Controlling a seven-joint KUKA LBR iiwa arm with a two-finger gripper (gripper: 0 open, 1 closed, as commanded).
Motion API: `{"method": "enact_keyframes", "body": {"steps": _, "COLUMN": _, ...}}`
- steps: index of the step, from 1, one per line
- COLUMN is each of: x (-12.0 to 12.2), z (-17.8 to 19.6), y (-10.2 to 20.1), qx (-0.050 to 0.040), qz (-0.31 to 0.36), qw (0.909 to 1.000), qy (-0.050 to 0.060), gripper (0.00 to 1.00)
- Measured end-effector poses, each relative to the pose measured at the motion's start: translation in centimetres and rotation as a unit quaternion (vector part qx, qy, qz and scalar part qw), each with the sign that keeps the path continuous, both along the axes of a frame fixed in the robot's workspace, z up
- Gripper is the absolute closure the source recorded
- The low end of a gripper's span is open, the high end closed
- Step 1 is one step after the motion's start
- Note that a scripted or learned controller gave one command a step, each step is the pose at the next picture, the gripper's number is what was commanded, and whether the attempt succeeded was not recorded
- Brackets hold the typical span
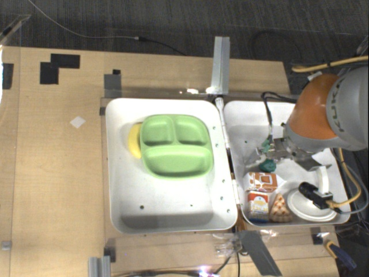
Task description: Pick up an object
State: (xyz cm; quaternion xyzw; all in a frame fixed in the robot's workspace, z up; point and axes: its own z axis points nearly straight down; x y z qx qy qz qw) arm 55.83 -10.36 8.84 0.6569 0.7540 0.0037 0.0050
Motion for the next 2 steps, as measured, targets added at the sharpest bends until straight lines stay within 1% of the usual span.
{"method": "enact_keyframes", "body": {"steps": 1, "x": 0.3, "z": 1.0, "y": 0.0, "qx": -0.0007, "qz": 0.001, "qw": 1.0, "qy": -0.002, "gripper": 1.0}}
{"method": "enact_keyframes", "body": {"steps": 2, "x": -6.0, "z": 17.3, "y": 4.9, "qx": 0.0001, "qz": -0.004, "qw": 1.0, "qy": 0.005, "gripper": 1.0}}
